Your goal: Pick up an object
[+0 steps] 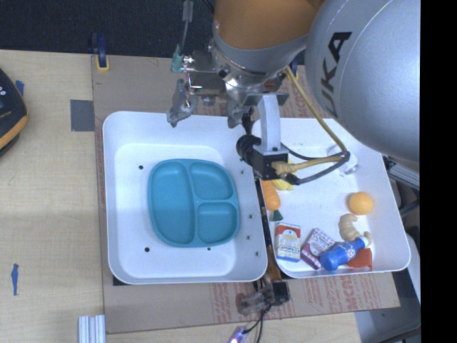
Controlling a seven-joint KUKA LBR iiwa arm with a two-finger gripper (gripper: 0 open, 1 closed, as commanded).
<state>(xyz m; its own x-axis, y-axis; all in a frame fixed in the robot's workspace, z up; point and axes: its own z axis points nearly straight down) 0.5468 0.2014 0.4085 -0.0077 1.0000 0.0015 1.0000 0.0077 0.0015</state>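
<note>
Hovering over far rim of left bin (125,263) with gripper (207,113) wide, empty; approaching, probably. Next: lowering squarely onto tray (193,201).

The grey arm (371,56) reaches in from the upper right, its large rounded link bulking in that corner. The orange band (257,6) sits just above the wrist (246,63), which points downward near the top middle of the view. Below it hangs the tool (206,114), its two fingers (176,111) spread wide apart with nothing between them.
</note>
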